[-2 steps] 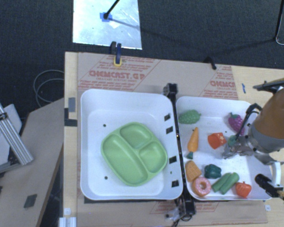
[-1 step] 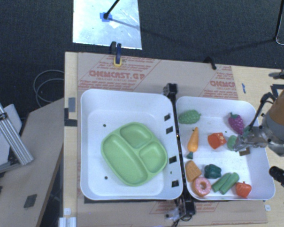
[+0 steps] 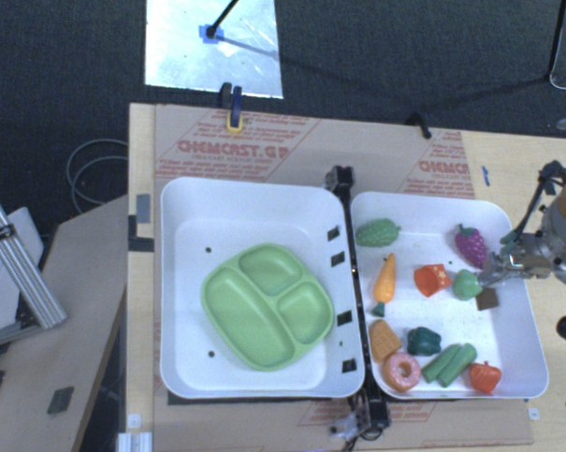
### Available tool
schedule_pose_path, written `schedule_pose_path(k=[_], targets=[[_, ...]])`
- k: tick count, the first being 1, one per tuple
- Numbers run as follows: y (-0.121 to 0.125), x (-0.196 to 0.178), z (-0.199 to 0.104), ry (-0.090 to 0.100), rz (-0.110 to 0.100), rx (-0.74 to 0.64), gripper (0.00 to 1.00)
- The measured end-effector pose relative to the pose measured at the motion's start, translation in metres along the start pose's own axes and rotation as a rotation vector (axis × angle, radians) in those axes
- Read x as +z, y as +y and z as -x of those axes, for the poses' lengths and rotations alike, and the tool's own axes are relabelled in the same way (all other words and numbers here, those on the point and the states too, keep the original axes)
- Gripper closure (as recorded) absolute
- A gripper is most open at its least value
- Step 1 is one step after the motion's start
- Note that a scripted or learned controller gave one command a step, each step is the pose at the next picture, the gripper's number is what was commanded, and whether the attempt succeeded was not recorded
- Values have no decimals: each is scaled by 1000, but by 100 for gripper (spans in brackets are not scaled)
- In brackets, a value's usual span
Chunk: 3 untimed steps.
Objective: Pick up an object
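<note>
The tool (image 3: 496,268) hangs near the bench's right edge, just beside a green ball (image 3: 466,285); its spread cannot be told.

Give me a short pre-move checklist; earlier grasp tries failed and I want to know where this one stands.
1. Tool is over the right bin: ok, at its right side.
2. A target sits close by: ok, the light green round piece and the purple grapes lie just beside the tool.
3. Something is held: cannot tell, the tip is too small and blurred.
4. Neighbours leave room: not ok, the red-orange piece and a small brown block crowd that spot.
5. Drop place is free: ok, the green divided plate in the left bin holds nothing.
</note>
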<state>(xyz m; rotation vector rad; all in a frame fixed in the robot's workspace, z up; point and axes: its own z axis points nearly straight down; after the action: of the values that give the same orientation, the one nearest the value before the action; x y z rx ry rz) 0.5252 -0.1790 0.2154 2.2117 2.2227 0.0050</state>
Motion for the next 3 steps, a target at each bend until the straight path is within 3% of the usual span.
schedule_pose_path(k=[1,3], targets=[[1,-10,0,1,-3,1,100],[25,-8,-125,5,-4,-7,100]])
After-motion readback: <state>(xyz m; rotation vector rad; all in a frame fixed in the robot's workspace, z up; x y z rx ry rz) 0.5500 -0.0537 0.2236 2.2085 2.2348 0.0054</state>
